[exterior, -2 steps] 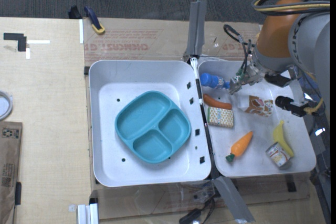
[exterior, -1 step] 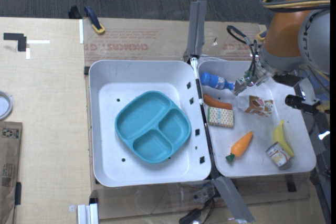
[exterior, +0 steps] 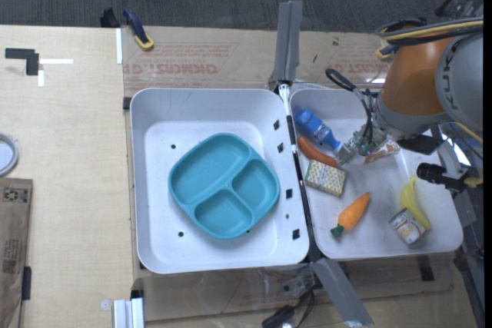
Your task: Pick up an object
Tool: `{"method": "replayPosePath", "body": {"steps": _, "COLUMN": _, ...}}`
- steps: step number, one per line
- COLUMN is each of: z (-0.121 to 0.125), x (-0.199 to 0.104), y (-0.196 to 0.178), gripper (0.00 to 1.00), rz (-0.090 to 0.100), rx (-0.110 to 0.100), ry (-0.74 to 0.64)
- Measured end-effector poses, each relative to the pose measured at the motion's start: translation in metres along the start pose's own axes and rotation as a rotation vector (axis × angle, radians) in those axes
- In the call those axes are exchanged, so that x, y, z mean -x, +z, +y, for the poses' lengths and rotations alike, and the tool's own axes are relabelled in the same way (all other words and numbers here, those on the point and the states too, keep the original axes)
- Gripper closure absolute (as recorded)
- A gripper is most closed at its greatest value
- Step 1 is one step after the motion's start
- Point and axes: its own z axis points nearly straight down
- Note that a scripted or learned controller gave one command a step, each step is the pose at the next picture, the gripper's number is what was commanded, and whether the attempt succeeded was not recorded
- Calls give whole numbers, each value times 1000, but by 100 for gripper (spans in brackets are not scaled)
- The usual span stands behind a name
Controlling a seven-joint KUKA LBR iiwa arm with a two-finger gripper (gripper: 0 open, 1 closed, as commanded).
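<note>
Right now my gripper point(exterior: 355, 147) sits low in the right bin point(exterior: 442, 242), near the blue bottle point(exterior: 317, 129) and orange hot dog point(exterior: 316, 151). How wide it stands I cannot tell. Carrot point(exterior: 353, 212), banana point(exterior: 410, 201) and can point(exterior: 407, 227) lie apart.

A grey KUKA arm point(exterior: 461, 81) is showing a broad, glossy orange band point(exterior: 411, 81) above its wrist, the casing rounded and smooth. Black cables point(exterior: 346, 81) are looping off the wrist, with yellow and black lines point(exterior: 430, 27) running over the top of the arm. A small metallic gripper point(exterior: 360, 142) is capping the end, and a black fitting point(exterior: 442, 174) is jutting from the grey body
</note>
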Motion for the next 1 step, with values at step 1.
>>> {"method": "replayPosePath", "body": {"steps": 1, "z": 0, "x": 0, "y": 0, "gripper": 0, "rz": 0, "rx": 1, "ry": -1}}
